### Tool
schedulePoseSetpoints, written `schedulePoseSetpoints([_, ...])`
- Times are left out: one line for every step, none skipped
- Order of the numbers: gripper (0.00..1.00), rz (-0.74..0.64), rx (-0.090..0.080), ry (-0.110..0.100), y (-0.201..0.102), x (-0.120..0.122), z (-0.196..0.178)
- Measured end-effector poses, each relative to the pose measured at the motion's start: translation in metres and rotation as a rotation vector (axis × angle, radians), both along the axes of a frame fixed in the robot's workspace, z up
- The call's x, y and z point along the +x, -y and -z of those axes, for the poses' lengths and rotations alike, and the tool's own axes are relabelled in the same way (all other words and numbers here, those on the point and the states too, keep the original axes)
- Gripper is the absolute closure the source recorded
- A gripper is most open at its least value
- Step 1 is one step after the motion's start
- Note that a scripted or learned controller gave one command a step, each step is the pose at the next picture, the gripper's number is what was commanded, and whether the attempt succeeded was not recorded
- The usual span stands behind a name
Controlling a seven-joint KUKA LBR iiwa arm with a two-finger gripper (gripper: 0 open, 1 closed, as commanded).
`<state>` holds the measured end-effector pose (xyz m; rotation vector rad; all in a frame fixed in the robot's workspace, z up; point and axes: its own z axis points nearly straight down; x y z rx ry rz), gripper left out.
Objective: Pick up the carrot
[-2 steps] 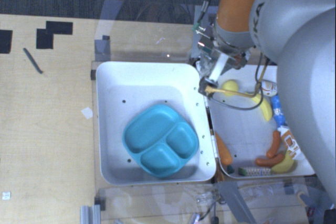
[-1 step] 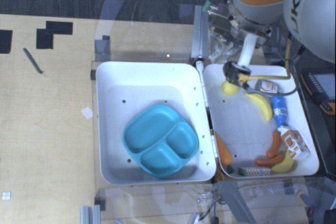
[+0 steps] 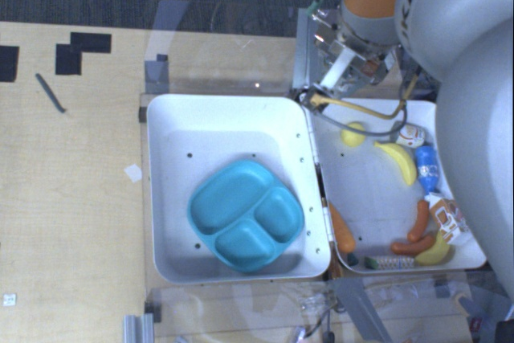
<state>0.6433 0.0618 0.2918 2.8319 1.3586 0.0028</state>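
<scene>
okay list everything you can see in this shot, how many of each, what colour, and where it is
bins: two, white, side by side on the bench
plate: one, blue, three sections, left bin
carrot: one, orange, right bin, along its left wall
bananas: two, yellow, right bin, one mid, one near front
lemon: one, yellow, right bin, back
bottle: one, blue, right bin, right side
sausages: two, reddish, right bin, front right
black patches: several, bench, far left
arm: one, grey, orange band, over right bin
gripper: one, above right bin's back edge
</scene>
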Motion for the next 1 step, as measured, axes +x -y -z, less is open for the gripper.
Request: schedulePoseSetpoints([1.0, 0.072, 0.002, 0.0, -0.0147, -0.0554, 0.0004])
